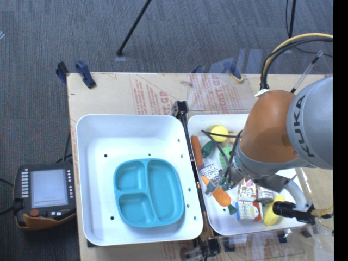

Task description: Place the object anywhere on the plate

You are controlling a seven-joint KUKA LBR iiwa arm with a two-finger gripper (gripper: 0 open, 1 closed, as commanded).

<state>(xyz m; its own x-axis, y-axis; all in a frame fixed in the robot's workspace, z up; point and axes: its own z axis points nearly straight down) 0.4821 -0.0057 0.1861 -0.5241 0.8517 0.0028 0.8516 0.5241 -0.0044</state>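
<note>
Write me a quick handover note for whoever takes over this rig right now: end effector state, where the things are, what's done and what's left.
End effector: low in the right bin, among the toy food, under the orange wrist band. Whether it grips anything can't be told from this view.
Plate: blue, three compartments, in the left bin, nothing on it.
Right bin pile: a carrot along the left wall, a yellow ball near the back, an orange piece close to the end effector, small cartons and a yellow item toward the front.
Done: arm has reached the pile.
Left: secure one object, carry it over the divider, set it on the plate.
</note>
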